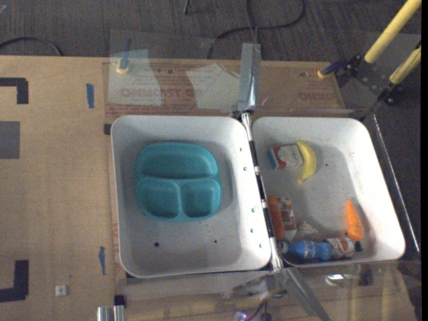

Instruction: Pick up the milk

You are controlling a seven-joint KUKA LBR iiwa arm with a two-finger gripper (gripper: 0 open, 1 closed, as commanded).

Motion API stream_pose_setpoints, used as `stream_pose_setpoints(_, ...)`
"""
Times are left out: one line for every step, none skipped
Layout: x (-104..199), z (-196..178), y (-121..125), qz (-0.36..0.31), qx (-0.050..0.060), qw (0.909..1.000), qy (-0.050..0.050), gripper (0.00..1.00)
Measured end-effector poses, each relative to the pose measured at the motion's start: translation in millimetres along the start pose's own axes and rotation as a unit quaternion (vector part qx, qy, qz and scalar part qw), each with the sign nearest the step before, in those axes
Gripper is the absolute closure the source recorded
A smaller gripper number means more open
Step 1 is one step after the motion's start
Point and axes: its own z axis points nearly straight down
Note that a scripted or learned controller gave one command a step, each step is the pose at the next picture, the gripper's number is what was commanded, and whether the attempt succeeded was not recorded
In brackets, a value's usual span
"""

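From here, the bench (pixel 60 199) carries two bins; the right bin (pixel 384 179) holds the milk (pixel 285 156) at its eleven o'clock, touching a banana (pixel 307 160). Best descend from the carton's nine-o'clock side. The claw's state I cannot tell.

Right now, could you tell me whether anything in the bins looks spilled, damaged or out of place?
Nothing looks spilled or damaged. The teal tray sits flat in the left bin. In the right bin, the milk lies beside the banana, and a bottle lies on its side.
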Motion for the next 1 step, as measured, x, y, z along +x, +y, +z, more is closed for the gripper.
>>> stream_pose_setpoints(0.7,18.9,-1.4,-0.003,0.001,1.0000,-0.002,1.00)
